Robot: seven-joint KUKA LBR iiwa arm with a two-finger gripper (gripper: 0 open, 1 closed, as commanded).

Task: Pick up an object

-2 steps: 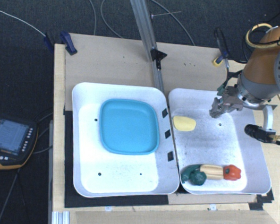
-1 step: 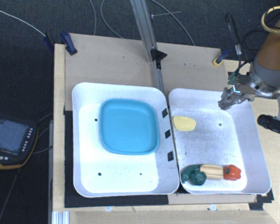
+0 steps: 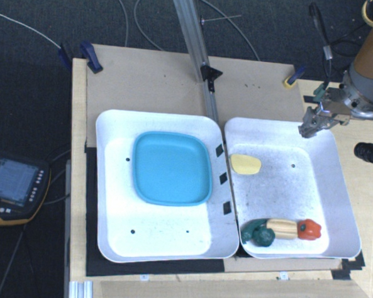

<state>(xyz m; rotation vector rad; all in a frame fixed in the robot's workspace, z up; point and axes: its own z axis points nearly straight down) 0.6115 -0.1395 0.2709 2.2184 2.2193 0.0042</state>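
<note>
Bench w/ right bin point(image 3: 335, 186); pincer point(image 3: 309, 129) tips too blurry, arm cropped.

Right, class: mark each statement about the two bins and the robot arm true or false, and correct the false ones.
1. The blue plate lies in the left bin. True.
2. The yellow object sits on the blue plate. False: it lies in the right bin, near its left wall.
3. The gripper is above the right bin's far right corner. True.
4. The red, tan and green toy is at the right bin's far edge. False: it is along the near edge.
</note>
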